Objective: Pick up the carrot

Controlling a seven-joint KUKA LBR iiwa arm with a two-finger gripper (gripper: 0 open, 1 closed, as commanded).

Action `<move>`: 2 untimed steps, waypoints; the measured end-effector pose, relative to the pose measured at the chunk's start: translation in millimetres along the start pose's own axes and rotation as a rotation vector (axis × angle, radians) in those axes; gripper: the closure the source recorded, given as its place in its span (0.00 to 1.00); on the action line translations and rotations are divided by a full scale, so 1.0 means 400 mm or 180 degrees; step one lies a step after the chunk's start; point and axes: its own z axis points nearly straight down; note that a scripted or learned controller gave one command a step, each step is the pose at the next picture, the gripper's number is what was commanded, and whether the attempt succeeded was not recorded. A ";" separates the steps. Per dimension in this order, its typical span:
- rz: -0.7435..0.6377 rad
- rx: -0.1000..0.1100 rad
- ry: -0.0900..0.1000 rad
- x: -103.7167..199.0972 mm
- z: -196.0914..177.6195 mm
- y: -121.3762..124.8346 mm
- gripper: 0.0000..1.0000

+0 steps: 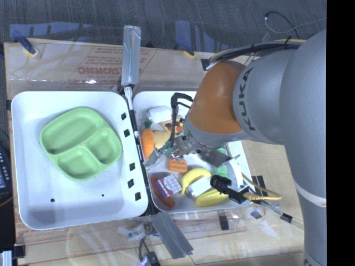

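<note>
End effector (169, 148) low in right bin (236, 148), finger state hard to tell. Carrot (147, 143) just left of it, against bin's left wall, long axis near-far, not held.

1. Left white bin (33, 204) has just one thing in it, a light green divided plate (81, 142) with three compartments, sitting toward 10 o'clock inside the bin.
2. Right white bin (145, 100) is a proper jumble of toy food.
3. Yellow banana (195, 177) lies around the middle of that bin, with a second yellow piece (209, 198) just beside it at 5 o'clock.
4. Dark red item (163, 187) sits at 8 o'clock from the banana, near the bin's front wall.
5. Orange waffle-looking piece (177, 164) is just at 11 o'clock of the banana.
6. Grey tape strip (131, 54) runs up from where the bins meet, toward 12 o'clock.
</note>
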 end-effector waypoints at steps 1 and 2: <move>0.0178 -0.0011 -0.0005 -0.055 -0.004 0.035 0.00; 0.0258 -0.0015 -0.0007 -0.105 -0.005 0.033 0.00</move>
